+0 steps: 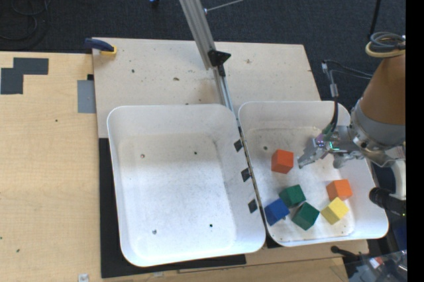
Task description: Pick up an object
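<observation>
Right bin [311, 112]: jaws [313, 156] (beside red cube [283, 161])

Slanted aluminium rail [197, 16], blue-handled clamp [101, 46] on wooden bench [46, 161].

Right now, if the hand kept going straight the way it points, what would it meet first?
The hand points left, toward the red-orange cube in the right bin. That cube looks first in line, though its height above the bin floor is unclear from this slanted view.
</observation>
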Tool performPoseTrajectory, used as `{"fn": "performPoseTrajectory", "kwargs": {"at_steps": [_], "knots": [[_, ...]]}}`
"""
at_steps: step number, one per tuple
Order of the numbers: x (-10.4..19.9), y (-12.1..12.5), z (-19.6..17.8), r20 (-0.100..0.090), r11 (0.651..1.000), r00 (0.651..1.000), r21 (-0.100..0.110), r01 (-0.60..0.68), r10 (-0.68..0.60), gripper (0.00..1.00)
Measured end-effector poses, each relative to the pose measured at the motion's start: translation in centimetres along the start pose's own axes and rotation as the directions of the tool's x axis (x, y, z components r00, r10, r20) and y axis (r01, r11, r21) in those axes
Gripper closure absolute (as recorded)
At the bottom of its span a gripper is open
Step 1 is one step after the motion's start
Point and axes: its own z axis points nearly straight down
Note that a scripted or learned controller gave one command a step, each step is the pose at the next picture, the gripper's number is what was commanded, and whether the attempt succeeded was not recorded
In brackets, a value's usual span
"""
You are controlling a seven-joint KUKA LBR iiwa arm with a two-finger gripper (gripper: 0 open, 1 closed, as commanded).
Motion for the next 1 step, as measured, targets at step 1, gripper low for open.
{"fn": "performPoseTrajectory", "kwargs": {"at_steps": [1], "knots": [[0.37,-0.07,6.42,-0.001,1.0,1.0,0.007,0.002,-0.002,0.0]]}}
